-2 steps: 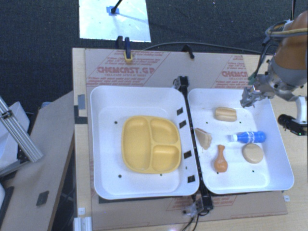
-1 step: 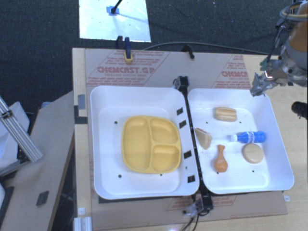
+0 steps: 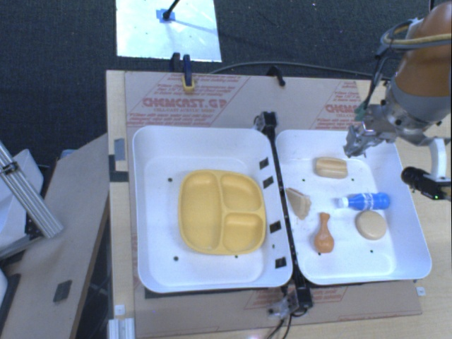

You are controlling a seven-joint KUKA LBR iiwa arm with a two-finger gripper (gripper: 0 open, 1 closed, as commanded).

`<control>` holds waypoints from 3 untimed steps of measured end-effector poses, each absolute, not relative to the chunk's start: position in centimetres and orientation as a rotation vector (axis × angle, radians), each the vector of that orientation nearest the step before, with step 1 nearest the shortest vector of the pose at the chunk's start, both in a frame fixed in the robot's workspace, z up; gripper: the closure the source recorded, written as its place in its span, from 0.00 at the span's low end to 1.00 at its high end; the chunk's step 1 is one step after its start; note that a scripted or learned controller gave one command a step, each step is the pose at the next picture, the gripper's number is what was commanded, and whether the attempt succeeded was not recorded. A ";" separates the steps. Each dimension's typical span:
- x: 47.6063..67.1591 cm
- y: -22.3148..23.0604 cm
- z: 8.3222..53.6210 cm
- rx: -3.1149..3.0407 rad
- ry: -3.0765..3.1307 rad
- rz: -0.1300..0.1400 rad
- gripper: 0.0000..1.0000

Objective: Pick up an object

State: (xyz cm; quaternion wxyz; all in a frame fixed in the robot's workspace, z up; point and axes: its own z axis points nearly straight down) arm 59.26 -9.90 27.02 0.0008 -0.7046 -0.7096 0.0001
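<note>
floor: dark carpet (image 3: pixel 56 41), top and left of frame
bench: pale wood top (image 3: pixel 70 210), lower left to centre
board: brown sheet with red print (image 3: pixel 212 97) on bench, centre
panel: shiny metal square (image 3: pixel 166 20), upper left, on carpet
rail: aluminium extrusion (image 3: pixel 28 196), left edge, angled
light: even, soft glare on panel

Tray (image 3: pixel 220 212) in left bin (image 3: pixel 159 161) (apparently flat).

The arm (image 3: pixel 424 62) enters from the right side of the view, with its orange band above the grey wrist. The wrist bends downward and to the left. The gripper (image 3: pixel 355 145) points down, low over the upper part of the right bin (image 3: pixel 409 260).
</note>
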 end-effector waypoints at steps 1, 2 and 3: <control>57.1 -4.1 26.8 -2.211 -2.231 -0.002 1.00; 55.5 0.6 26.9 -2.210 -2.231 -0.002 1.00; 53.6 5.6 26.7 -2.209 -2.231 -0.002 1.00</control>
